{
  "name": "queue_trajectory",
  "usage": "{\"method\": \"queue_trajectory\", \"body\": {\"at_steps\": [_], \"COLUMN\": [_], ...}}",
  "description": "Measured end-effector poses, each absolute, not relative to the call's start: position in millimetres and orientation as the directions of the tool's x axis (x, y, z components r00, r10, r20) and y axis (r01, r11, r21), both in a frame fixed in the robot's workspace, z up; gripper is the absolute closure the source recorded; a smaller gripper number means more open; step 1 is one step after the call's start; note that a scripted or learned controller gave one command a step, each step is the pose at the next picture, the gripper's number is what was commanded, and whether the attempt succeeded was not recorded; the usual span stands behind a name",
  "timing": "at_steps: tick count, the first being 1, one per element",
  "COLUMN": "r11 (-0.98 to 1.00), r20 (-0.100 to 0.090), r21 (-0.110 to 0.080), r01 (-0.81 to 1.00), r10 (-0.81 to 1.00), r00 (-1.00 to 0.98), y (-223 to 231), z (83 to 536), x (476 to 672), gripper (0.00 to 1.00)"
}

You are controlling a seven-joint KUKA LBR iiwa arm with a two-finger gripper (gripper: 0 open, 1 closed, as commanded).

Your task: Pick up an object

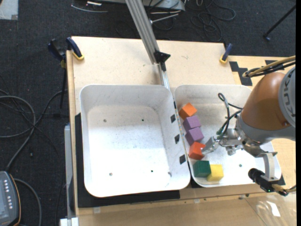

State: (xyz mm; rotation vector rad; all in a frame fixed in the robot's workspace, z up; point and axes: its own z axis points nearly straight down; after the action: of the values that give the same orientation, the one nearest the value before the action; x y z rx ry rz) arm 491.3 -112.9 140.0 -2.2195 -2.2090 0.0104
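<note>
Toward the lower right of the frame, the pincer (210, 146) is low inside the right bin (244, 92), and its tips are beside the red-orange block (195, 149), touching it or almost. I cannot tell if the pincer is open or closed, because the wrist covers much of it and the tips are very small.

All the blocks lie along the left wall of this bin: an orange block (188, 110) at the top, then two purple blocks (192, 128) one under the other, then the red-orange one, and below it a green block (202, 168) with a yellow block (216, 172) just beside it. The left bin (89, 98) sits on the counter (117, 55) next to it.

I think the danger is the crowding. The red-orange block touches the lower purple one and is near the bin wall, so the pincer may push it away, catch two blocks at once, or press only a corner so the block slips out when the arm rises.
</note>
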Motion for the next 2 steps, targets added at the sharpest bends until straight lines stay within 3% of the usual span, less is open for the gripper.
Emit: {"method": "queue_trajectory", "body": {"at_steps": [1, 2], "r11": [0.007, 0.004], "r20": [0.001, 0.001], "r21": [0.006, 0.0], "r01": [1.0, 1.0], "r10": [1.0, 1.0], "r00": [-0.007, -0.004], "y": [-69.8, -57.4], "z": [198.3, 198.0], "x": [496.7, 489.8], "gripper": [0.0, 0.0]}}
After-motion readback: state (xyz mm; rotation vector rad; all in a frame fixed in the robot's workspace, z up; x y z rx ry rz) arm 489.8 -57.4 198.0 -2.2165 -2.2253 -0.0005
